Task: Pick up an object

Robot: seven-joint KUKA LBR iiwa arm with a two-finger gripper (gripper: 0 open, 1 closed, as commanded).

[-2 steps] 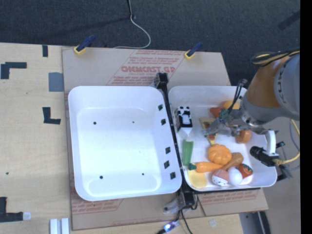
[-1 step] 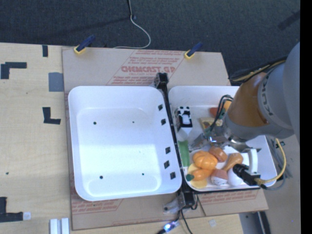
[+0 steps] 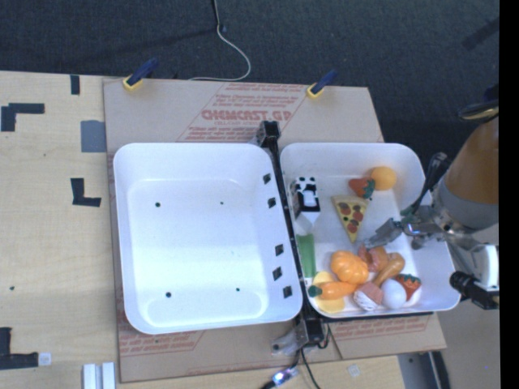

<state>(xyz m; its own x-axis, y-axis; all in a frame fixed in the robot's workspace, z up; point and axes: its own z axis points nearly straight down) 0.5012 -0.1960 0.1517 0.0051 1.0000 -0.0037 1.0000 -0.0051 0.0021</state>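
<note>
Camera view | cardboard-topped bench [image 3: 235, 112] | dark carpet [image 3: 340, 23] | gripper [image 3: 389, 232] grip unclear

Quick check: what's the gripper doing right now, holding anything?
Gripper: over the right bin, beside the pizza slice; open or shut cannot be told.

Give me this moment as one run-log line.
arm: over right bin | tool: low, beside pizza slice | held: nothing seen | toys: clustered at near end of right bin | left bin: white
</note>
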